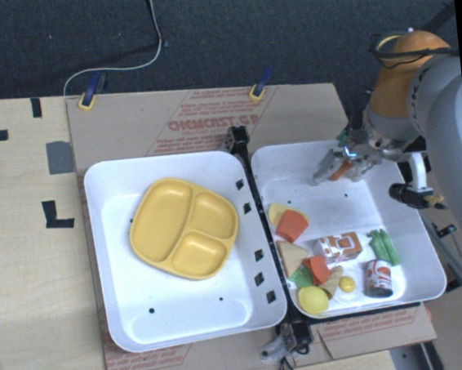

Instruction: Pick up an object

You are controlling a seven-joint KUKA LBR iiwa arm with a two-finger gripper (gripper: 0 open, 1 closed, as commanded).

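Note:
My gripper (342, 168) hangs over the back of the right bin (397, 204), its grey fingers (323, 170) spread apart and open. A small orange piece (341, 172) shows in the gap between them; I cannot tell whether it touches either finger. Toward the front of the same bin lie an orange block (292, 224), a brown-and-white packet (340, 246), a green piece (382, 247), a dark red can (378, 278), a yellow lemon (313, 299) and a small red-and-green piece (312, 271).
The left bin (130, 314) holds a yellow divided plate (184, 227). A black divider (255, 218) runs between the bins. The arm's orange band (396, 80) and grey body rise at the right, above the right bin's far corner.

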